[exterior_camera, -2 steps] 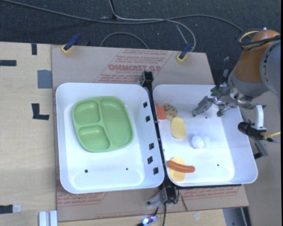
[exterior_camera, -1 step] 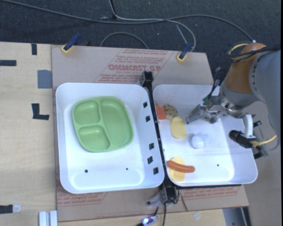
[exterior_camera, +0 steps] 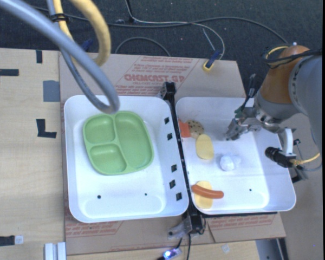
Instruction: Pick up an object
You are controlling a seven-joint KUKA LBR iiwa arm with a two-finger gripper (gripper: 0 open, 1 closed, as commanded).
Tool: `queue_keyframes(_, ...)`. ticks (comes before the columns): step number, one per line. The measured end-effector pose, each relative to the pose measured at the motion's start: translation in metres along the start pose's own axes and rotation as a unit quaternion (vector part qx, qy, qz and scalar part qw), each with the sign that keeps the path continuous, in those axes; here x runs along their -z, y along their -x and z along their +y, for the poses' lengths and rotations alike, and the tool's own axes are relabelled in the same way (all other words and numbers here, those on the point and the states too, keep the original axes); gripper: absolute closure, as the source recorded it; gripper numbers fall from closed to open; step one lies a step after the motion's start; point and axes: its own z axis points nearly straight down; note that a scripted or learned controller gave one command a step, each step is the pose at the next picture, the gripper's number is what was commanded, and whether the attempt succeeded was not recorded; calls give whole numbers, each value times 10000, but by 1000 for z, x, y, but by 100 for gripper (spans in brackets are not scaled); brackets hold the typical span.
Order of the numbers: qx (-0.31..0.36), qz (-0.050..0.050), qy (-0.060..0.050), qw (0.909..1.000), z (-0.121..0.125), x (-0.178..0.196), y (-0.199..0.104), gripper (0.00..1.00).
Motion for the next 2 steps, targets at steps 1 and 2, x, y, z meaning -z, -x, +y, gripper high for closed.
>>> queue_keyframes(1, -9, 0, 22, 10000, -7, 53, 6, 100)
queue_keyframes(2, -7, -5, 29, 10000, -9, 99, 13, 100)
